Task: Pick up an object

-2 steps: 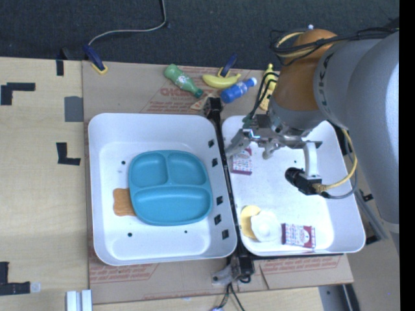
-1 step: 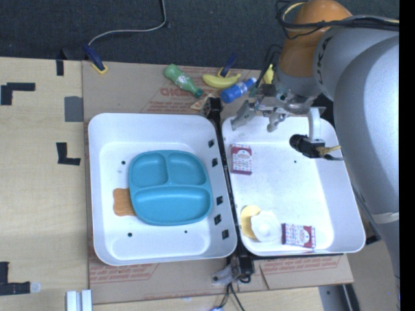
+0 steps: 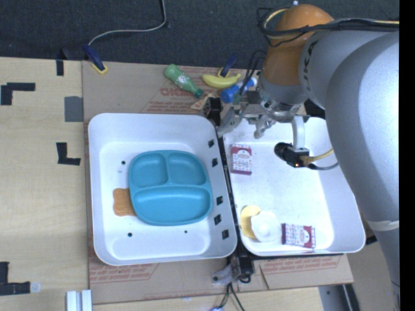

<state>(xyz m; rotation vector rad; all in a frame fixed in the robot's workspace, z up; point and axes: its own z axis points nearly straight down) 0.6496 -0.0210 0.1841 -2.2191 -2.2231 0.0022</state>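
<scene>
Open floor mid right bin (image 3: 337,235), cartons (image 3: 241,159) around.

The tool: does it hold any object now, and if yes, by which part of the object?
It cannot be told. The tool sits at the far edge of the right bin, above the small red-and-white packet, and no object is visibly in it.

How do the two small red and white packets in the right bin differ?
The upper packet lies near the divider at the far part of the right bin, alone; the lower packet lies at the near edge, beside a white and yellow item. The upper one stands lengthwise up the view, the lower one across. Both are flat, red and white.
</scene>
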